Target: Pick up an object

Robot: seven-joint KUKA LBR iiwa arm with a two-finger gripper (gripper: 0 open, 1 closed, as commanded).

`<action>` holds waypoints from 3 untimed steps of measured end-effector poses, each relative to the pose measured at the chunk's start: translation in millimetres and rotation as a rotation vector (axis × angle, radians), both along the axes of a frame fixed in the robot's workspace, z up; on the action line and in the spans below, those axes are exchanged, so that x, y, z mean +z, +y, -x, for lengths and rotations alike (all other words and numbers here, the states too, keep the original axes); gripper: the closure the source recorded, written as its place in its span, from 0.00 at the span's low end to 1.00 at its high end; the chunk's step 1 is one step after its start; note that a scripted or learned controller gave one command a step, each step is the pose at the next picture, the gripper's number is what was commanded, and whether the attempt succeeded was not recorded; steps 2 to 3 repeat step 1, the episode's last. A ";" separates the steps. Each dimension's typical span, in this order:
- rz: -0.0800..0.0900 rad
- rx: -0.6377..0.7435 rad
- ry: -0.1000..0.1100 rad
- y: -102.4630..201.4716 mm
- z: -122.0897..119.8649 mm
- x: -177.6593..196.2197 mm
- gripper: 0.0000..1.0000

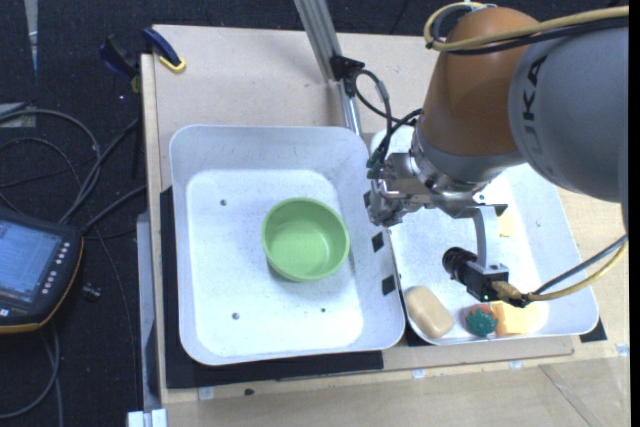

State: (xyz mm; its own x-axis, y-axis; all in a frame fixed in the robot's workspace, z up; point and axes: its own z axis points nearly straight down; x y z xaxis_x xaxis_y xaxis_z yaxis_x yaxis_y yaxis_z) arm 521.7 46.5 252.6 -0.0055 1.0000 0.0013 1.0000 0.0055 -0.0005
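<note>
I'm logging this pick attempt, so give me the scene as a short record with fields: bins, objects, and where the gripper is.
left bin: holds a green bowl, upright
right bin: holds a tan block, a teal object and a yellow object along its near edge
gripper: over the wall between the bins
fingers: cannot tell
held object: none seen

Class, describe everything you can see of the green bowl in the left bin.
The green bowl is a round, light green, plastic-looking bowl with a smooth rim and nothing visible inside. It stands upright, mouth up, on the floor of the left white bin, right of its middle. Nothing else touches it; the gripper is off to its right.
</note>
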 end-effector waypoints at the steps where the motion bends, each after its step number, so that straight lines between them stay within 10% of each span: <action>1: 0.001 -0.002 0.001 47.2 8.6 -18.0 1.00; 3: 0.001 -0.002 0.001 47.2 8.6 -18.0 1.00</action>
